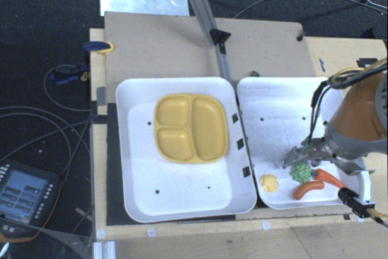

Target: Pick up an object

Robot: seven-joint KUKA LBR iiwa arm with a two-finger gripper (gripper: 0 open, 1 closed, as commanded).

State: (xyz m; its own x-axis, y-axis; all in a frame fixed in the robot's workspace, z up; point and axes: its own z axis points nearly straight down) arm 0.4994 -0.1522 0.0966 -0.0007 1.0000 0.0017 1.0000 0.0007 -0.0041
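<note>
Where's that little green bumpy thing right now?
The green bumpy thing lies in the right bin, near its front edge, just under the claw, with the orange pieces beside it and a yellow item to its left.

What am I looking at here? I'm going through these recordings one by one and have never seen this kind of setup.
This is a single camera fixed above a bench, looking down at a slant. The grey machine with the orange band at the right is a robot arm; the part at its end that grasps things is the gripper. Its job is to pick up an object. Two shallow white bins sit side by side. The left bin holds a yellow divided plate. The right bin holds small toy foods near its front: a green bunch, an orange carrot-like piece, an orange-red sausage shape and a yellow lump. The gripper is low, just above the green bunch. Nothing can be seen held.
</note>
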